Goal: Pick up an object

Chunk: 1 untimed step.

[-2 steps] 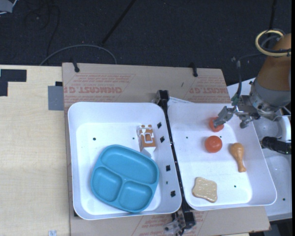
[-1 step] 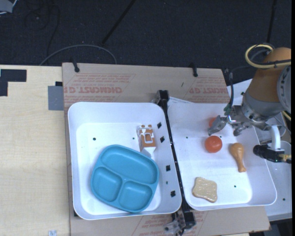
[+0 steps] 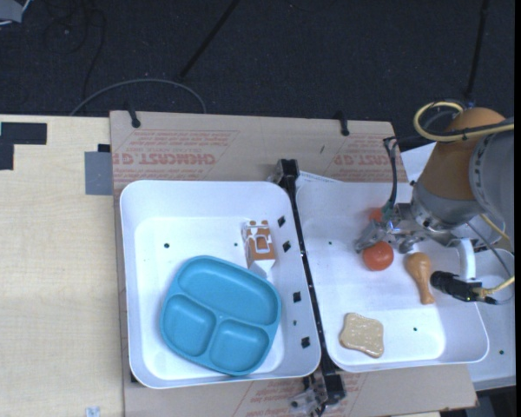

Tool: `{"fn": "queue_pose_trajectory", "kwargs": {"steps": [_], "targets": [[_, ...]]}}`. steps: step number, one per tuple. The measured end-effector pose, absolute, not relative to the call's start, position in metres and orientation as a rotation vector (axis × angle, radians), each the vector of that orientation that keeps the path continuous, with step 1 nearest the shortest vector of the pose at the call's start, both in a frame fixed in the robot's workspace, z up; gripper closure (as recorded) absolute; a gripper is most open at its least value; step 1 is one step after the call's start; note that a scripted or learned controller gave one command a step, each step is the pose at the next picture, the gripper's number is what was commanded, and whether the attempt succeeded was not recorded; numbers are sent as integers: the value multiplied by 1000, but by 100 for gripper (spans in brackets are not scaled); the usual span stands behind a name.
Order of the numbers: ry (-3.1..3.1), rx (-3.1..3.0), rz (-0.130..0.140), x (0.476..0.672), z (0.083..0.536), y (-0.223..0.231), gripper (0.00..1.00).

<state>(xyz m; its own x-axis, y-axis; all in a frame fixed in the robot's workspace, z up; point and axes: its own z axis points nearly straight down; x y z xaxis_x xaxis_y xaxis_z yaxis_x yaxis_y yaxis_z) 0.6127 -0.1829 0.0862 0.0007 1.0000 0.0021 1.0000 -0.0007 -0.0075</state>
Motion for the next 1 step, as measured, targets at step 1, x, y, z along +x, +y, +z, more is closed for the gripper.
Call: {"fn": "queue_pose_trajectory", "kwargs": {"steps": [1], "targets": [[-2218,-2220,2,614,100,-183,100]]}}
